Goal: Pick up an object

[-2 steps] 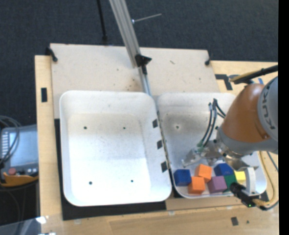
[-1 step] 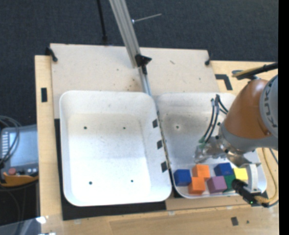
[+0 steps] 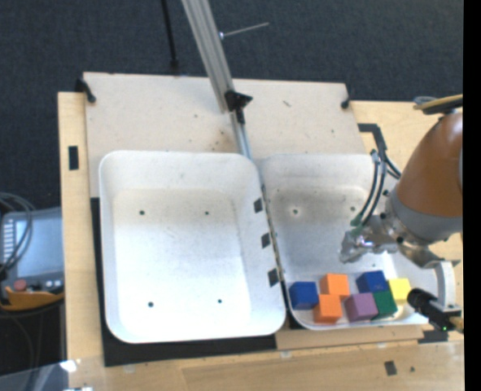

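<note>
Two shallow white plastic bins sat side by side on the wooden desk [image 3: 73,218]. The right bin [image 3: 321,186] held matte square-edged blocks clustered at its near edge: blue block [image 3: 303,294], orange block [image 3: 332,296], purple block [image 3: 360,306], green block [image 3: 385,303], yellow block [image 3: 400,288]. The gripper [image 3: 358,244] hung just beyond them, the arm entering from the right. The state of the jaws could not be told.
</note>
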Controlling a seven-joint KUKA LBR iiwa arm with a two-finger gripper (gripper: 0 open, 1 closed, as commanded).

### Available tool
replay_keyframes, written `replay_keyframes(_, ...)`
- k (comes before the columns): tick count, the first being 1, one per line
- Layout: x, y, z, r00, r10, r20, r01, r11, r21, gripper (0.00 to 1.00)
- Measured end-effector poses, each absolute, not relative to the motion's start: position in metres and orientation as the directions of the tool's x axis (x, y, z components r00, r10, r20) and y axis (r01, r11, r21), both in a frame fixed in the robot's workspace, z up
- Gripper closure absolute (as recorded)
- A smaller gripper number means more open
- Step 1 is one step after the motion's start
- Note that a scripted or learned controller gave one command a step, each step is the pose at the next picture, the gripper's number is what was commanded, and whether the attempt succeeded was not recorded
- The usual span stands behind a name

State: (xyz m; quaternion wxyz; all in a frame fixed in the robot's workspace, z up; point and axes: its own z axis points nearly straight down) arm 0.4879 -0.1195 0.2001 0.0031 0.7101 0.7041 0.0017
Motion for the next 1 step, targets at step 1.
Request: replay_keyframes(1,0.4897,-0.1206,0.2252,-0.002,1.000,-0.001,1.000,0.002,0.005,1.00)
